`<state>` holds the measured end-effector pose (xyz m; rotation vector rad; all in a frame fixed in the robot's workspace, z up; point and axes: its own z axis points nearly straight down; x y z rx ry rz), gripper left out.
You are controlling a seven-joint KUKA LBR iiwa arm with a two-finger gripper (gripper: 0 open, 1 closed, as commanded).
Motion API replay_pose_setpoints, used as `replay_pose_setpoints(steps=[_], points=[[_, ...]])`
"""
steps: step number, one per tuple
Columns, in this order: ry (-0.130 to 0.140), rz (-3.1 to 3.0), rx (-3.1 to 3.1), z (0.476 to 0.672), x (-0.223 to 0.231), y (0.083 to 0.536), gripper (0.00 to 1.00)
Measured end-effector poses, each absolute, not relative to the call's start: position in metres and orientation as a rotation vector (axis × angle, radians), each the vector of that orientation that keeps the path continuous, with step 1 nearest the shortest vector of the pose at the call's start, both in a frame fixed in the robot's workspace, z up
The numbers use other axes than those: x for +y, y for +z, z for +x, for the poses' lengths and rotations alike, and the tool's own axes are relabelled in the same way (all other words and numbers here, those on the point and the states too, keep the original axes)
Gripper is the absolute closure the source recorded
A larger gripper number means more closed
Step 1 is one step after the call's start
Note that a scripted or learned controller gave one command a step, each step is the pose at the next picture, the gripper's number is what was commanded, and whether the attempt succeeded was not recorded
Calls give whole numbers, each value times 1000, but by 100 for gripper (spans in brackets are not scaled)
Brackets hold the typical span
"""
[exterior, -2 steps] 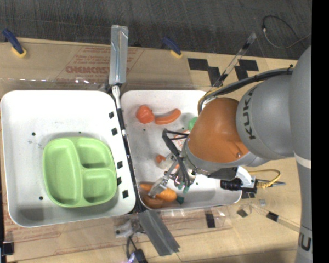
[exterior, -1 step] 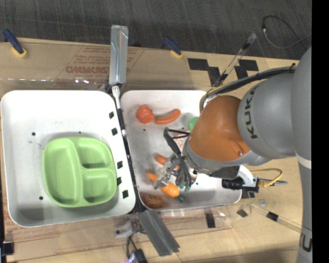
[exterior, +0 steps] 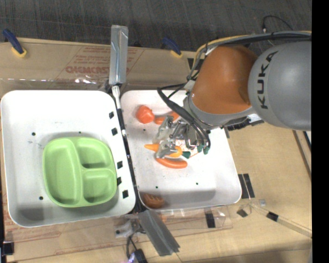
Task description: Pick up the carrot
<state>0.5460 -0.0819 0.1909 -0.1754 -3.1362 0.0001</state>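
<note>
In the right bin (exterior: 219, 163), a slim orange carrot (exterior: 152, 146) pokes its tip out to the left from under my gripper (exterior: 168, 141). The gripper hangs low over the middle of that bin, right above a small cluster of toy food. The carrot's other end is hidden by the gripper's metal parts. A longer orange-red piece (exterior: 172, 163) lies just in front of the carrot, with a yellow bit (exterior: 176, 154) between them. From this angle I cannot tell whether anything is gripped.
A round orange-red item (exterior: 145, 114) sits at the back left of the right bin. A brown item (exterior: 152, 200) rests at its front wall. The left bin (exterior: 22, 125) holds a green divided plate (exterior: 60, 174). The arm's orange band (exterior: 222, 86) overhangs the right bin's back right.
</note>
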Motion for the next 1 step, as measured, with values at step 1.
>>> replay_pose_setpoints(steps=[1], points=[[0, 56, -3140, 615, -66, 213, 100]])
